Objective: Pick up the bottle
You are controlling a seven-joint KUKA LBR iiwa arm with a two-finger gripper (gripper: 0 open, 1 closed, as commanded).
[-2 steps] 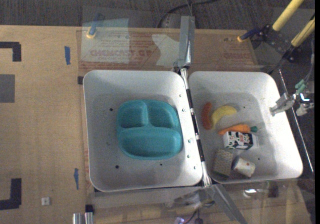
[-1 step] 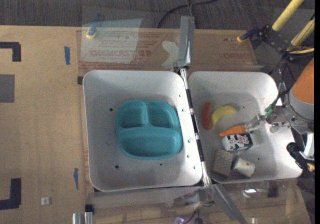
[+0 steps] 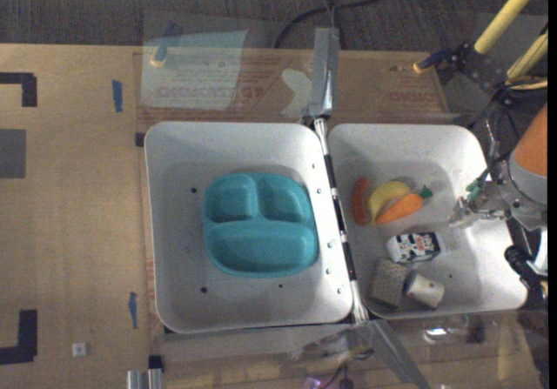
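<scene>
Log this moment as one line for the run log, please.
task: pick up bottle | gripper: over right bin, near its right wall, holding nothing seen | bottle: lying in right bin, untouched | left bin: teal tray

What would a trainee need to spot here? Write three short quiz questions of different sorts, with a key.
1. True or false: the teal divided plate lies in the left bin.
2. Which thing lies nearest the gripper?
A. the carrot
B. the teal divided plate
C. the red sausage-shaped toy
3. Fill in: the small white bottle lies on its ____ in the right bin.

Key
1. True.
2. A; the carrot, touching the yellow banana-like toy, lies just to the gripper's left in the view.
3. Side, apart from the gripper.
</scene>
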